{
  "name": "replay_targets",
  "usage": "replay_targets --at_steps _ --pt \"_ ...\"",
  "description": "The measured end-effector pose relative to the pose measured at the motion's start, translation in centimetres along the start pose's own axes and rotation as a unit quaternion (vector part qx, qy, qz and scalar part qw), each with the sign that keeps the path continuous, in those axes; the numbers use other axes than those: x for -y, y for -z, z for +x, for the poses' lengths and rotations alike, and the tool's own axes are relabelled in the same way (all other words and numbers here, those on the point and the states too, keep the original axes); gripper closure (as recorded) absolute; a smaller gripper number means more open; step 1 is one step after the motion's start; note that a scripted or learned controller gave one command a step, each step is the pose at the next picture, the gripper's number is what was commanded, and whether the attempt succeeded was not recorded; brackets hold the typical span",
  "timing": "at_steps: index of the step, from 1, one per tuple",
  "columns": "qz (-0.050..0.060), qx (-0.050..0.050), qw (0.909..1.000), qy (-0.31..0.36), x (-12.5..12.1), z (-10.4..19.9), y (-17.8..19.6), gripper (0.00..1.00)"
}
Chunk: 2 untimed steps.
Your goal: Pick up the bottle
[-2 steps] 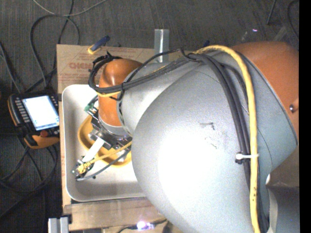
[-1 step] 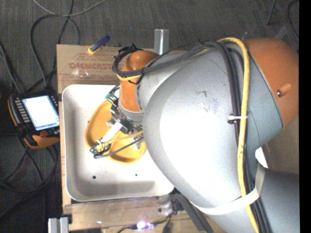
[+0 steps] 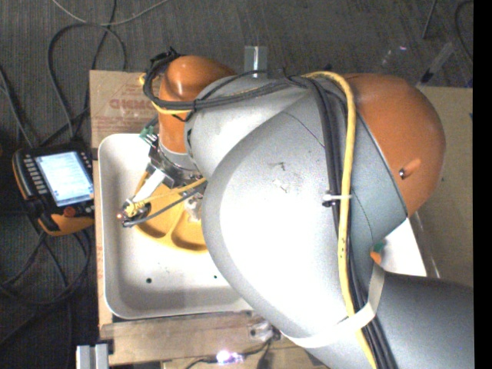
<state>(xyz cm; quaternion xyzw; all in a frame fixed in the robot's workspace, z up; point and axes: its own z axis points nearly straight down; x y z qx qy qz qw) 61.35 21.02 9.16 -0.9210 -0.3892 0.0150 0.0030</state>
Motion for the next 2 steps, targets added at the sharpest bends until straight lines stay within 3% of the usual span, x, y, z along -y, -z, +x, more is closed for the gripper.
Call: replay_targets --at_steps 1,2 --pt "-0.01 -0.01 0.9982 0.058 -0.7 -3.3 11.0 0.0" --pt "-0.015 -0.016 0.9905 0.136 0.0 1.5 2.3 0.0"
